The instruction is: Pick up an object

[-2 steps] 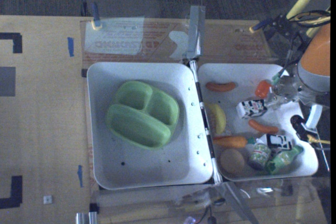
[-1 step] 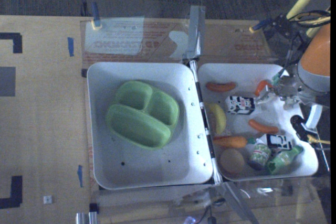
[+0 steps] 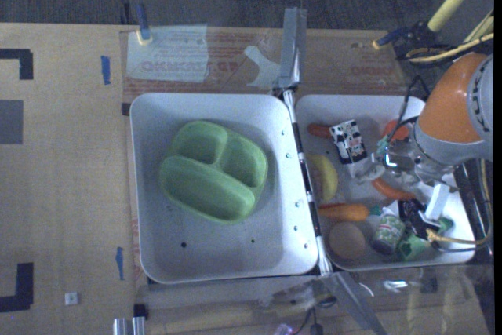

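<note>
The right bin [image 3: 439,261] holds several small things. A yellow banana-shaped piece [image 3: 325,175] lies by its left wall, with an orange carrot [image 3: 343,211] and a brown egg-shaped piece [image 3: 348,241] below it. A black-and-white block [image 3: 347,140] and a small red piece [image 3: 318,129] lie near the back. A small patterned can [image 3: 387,232] and a green piece [image 3: 411,247] sit at the front right. My gripper [image 3: 390,161] hangs low over the right half of this bin, beside an orange piece [image 3: 390,189]. The wrist hides its tip.
The left bin [image 3: 149,247] holds a green divided plate [image 3: 213,169], tilted toward the upper left. A metal bar [image 3: 291,51] stands behind the wall between the bins. The arm's orange band [image 3: 463,102] overhangs the right bin's right edge.
</note>
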### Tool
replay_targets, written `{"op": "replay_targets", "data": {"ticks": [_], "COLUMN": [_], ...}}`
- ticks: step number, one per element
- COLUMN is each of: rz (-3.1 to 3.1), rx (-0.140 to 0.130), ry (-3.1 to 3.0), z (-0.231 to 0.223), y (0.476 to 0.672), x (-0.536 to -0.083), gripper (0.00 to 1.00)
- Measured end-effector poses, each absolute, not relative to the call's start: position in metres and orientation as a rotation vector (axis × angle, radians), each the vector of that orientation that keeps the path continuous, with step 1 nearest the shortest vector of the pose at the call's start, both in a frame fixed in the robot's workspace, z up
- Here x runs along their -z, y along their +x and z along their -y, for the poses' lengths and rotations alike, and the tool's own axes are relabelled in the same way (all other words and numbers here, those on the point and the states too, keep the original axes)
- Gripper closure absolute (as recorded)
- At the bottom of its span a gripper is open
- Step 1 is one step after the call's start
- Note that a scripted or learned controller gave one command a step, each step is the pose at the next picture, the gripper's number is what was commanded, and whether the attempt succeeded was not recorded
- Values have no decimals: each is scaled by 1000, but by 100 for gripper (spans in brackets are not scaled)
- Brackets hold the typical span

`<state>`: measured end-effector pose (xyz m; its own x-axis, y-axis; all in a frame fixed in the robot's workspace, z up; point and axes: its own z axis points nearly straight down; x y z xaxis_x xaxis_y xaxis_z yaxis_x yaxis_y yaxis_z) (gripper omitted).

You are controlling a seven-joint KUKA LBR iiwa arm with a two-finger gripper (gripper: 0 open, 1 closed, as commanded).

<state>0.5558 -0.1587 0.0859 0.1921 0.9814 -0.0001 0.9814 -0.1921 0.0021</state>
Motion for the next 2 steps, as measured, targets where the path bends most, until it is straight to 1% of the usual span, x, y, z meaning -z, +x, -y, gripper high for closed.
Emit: {"op": "replay_targets", "data": {"ticks": [1,2], "rz": [-1991,-2202], "rx": [-6,-1], "ry": [2424,2240], "z": [160,99], "y": [557,536], "x": [-97,-234], "gripper": [100,100]}}
